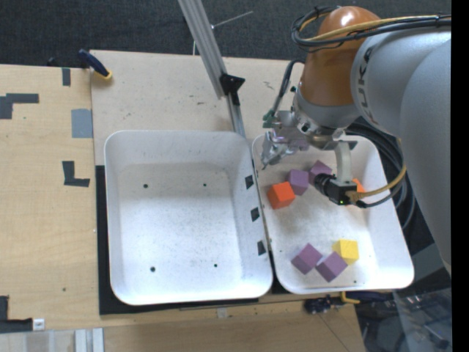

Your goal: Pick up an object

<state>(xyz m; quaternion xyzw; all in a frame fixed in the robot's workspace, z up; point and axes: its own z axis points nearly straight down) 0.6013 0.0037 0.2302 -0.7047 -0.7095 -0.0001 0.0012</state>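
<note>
The right bin [381,270] holds several small blocks. An orange cube [281,194] lies near its left wall, with a purple cube [298,181] just right of it and another purple block [321,171] partly under the arm. Toward the front sit two purple cubes [307,257] [331,266] and a yellow cube [347,250]. My gripper [275,151] hangs over the bin's back left corner, above and slightly left of the orange cube. Nothing is visible between its fingers.
The left bin [124,218] sits beside the right one, sharing a raised rim. A slanted metal rail [209,46] runs down to the bins' back edge. The arm's grey body and cables cover the right bin's back right part.
</note>
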